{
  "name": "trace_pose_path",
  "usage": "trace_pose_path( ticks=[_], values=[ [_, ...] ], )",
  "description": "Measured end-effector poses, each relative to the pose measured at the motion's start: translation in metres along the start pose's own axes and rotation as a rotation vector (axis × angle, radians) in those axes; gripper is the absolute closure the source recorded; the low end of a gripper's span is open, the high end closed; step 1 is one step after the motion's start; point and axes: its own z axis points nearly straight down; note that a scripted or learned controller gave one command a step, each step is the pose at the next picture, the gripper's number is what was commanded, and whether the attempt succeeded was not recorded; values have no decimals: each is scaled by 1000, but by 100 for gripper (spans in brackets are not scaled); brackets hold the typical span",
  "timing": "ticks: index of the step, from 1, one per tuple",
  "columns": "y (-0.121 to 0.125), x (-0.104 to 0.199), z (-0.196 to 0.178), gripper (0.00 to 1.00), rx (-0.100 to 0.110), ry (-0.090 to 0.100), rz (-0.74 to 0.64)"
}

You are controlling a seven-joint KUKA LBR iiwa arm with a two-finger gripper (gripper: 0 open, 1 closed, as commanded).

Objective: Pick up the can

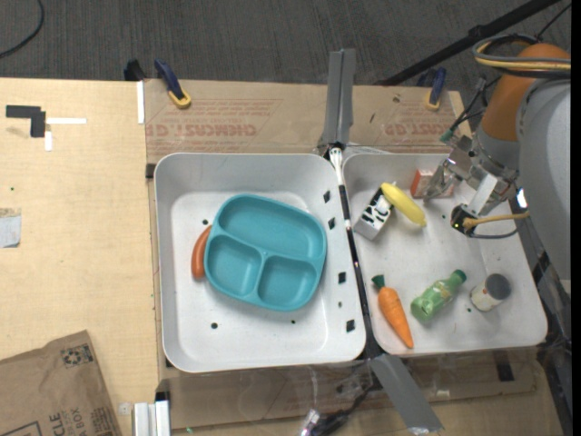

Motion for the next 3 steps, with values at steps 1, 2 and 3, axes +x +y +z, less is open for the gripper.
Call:
trace_pose_path(
  ticks=[1, 2, 3],
  values=[
    [1, 4, -9, 100, -15, 7, -4],
    [-41, 25, -104, 100, -19, 15, 95],
    [-91, 79, -141, 100, -17, 16, 299]
  ],
)
